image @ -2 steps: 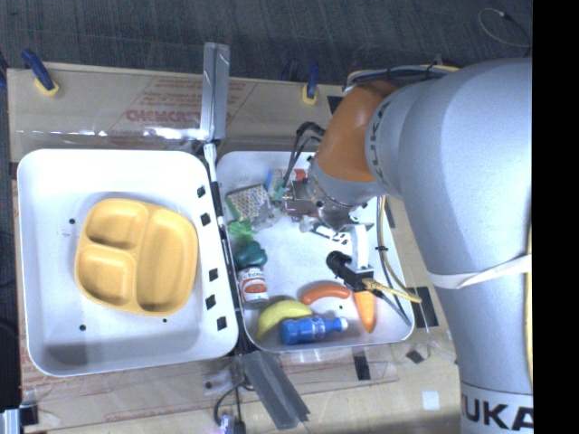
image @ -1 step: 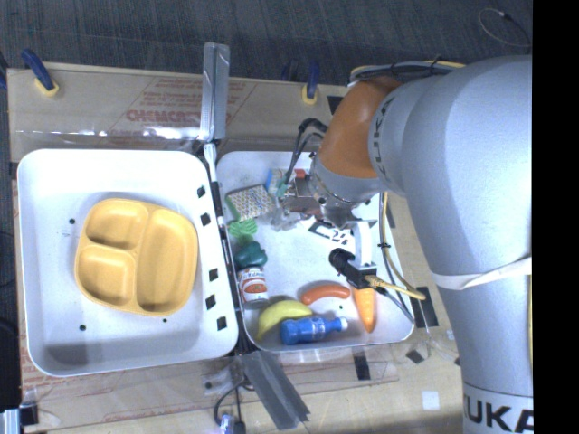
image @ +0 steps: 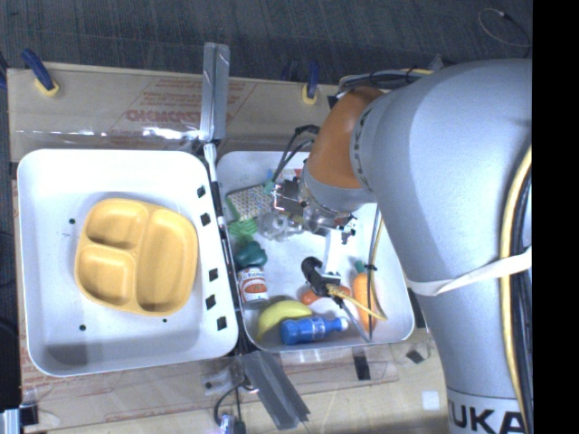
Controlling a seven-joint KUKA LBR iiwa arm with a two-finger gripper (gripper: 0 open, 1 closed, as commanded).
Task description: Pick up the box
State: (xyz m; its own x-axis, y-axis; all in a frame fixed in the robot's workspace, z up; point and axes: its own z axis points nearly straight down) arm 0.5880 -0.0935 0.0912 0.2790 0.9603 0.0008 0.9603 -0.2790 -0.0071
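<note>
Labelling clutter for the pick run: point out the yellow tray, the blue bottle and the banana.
Yellow tray (image: 136, 256), camera view, ridge between its compartments.
Blue bottle (image: 310, 329), camera view, middle of its body.
Banana (image: 282, 314), camera view, top of its curve.

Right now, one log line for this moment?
arm: over right bin | pincer: beside box, grip unclear | left bin: yellow tray

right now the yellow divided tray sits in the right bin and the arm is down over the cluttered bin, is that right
Not quite. The camera view shows the yellow divided tray in the left bin, not the right one. The rest holds: the arm is down over the cluttered right bin.
</note>
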